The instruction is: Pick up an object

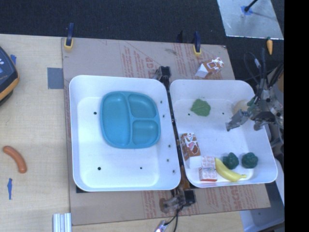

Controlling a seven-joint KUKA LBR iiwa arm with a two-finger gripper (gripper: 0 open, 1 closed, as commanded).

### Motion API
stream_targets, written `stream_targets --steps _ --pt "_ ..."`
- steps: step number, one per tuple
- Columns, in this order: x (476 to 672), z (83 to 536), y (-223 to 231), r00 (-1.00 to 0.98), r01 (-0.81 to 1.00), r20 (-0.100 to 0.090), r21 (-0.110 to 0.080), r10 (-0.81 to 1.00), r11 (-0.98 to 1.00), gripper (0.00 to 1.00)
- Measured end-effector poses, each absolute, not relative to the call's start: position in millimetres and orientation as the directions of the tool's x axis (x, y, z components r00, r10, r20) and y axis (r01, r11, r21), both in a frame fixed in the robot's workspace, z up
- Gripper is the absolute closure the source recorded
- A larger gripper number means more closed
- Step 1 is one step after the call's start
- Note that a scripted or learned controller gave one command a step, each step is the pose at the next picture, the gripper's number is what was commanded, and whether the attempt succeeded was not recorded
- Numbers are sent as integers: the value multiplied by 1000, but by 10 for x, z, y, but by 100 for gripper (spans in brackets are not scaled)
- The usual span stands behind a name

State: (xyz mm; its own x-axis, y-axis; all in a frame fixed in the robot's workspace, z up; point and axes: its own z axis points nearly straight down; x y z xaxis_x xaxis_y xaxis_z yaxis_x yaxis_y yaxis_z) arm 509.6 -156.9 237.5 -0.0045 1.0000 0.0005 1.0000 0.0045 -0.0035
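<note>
Camera view, smooth blue divided plate [130, 119], curved banana [230, 172], hand [237, 121].

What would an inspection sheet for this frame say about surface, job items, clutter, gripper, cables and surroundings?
Surface: two white bins, left bin and right bin, side by side on cardboard sheet clamped to a wooden bench.
Job's things: right bin holds a green leafy piece, two dark green broccoli pieces, a banana, a brown carton and a red-and-white box. Left bin holds a blue divided plate.
Clutter: sausage on the bench, small carton on the cardboard.
Gripper: gripper over the right bin's right side, nothing seen between its fingers.
Cables: wires at right.
Surroundings: dark carpet, yellow-edged device at left.
</note>
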Motion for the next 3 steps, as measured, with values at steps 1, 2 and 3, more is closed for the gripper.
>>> stream_targets --steps 1,2,3 --pt "5505 1249 -1178 -6 1000 0 -6 1000 6 0" --pt "6016 915 -1709 -2 1000 0 -3 1000 2 0" --pt "6567 922 -1187 -4 1000 2 -2 1000 4 0"
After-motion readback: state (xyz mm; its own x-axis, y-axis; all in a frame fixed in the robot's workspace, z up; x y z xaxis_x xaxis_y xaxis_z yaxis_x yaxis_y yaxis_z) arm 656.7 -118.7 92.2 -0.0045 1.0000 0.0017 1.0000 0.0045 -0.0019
